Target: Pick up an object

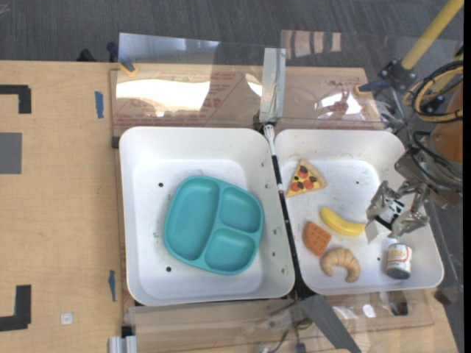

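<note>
Where bins [140, 153] sit, tan bench [59, 197], grey carpet [221, 6]

Glossy white plastic bins [140, 153]; matt teal plastic plate [213, 225]; smooth yellow plastic banana [342, 222]; shiny metal can [398, 259]; bare metal gripper [394, 210]; matt brown cardboard bench [59, 197].

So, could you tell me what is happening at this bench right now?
A robot arm reaches in from the right, its end effector low over the right bin, beside the banana and above the small can. Nothing shows between its fingers. A pizza slice, waffle piece and croissant lie nearby. The left bin holds a teal divided plate.
</note>
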You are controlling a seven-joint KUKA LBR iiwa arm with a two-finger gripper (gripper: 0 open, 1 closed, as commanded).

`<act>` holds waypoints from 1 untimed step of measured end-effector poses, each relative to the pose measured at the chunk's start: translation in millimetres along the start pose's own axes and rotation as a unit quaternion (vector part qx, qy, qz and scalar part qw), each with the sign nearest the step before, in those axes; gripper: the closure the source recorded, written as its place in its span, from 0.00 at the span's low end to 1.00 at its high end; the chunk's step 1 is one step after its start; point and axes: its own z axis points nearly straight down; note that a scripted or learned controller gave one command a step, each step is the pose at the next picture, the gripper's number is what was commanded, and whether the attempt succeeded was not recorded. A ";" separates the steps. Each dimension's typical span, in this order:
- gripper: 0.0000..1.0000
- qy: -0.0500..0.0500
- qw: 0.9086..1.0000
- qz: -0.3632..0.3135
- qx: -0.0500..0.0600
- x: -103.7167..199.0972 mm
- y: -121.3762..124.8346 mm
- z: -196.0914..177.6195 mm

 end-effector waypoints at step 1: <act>1.00 0.000 0.999 -0.045 0.002 51.8 -6.6 -3.7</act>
